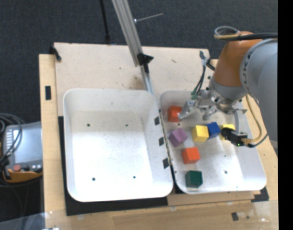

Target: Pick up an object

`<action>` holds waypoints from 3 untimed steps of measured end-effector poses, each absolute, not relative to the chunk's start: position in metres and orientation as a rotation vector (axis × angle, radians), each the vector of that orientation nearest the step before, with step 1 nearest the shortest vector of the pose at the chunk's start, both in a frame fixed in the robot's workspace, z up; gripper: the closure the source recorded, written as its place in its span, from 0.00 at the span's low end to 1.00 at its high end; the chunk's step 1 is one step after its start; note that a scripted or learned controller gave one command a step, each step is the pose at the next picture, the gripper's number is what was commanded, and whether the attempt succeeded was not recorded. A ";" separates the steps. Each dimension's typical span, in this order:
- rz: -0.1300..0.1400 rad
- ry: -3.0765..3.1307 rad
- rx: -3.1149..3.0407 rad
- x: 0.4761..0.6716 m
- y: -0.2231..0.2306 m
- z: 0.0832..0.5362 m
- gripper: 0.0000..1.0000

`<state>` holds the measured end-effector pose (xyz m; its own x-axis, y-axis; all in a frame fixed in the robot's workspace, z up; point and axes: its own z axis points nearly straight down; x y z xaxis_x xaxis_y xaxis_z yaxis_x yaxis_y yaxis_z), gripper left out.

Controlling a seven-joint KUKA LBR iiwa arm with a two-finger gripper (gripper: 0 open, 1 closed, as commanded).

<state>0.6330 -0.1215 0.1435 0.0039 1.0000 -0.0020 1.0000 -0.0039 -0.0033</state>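
1. Dark carpet floor, light wooden bench [112, 66] with two shallow white plastic bins; left bin [112, 143] bare, right bin [232, 171] holds the blocks.
2. Gripper [196, 109] hovers at the right bin's far edge, beside the small orange cube [174, 113] in the far left corner. Finger spread: cannot tell.
3. Other cubes: purple [178, 137], yellow [201, 132], blue [213, 129], red-orange [190, 155], dark green [194, 178].
4. Advice: centre over the orange cube, square to its faces, clear of the bin wall, then descend.

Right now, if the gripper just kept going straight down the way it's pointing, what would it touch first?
Probably the right bin's floor, or the yellow block just below it. The gripper hangs between the orange block and the yellow one, and one slanted view leaves depth uncertain.
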 end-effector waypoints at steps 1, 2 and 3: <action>-0.003 -2.215 -2.234 0.635 -0.122 0.158 1.00; -0.005 -2.219 -2.231 0.636 -0.128 0.203 1.00; -0.005 -2.224 -2.225 0.637 -0.130 0.238 1.00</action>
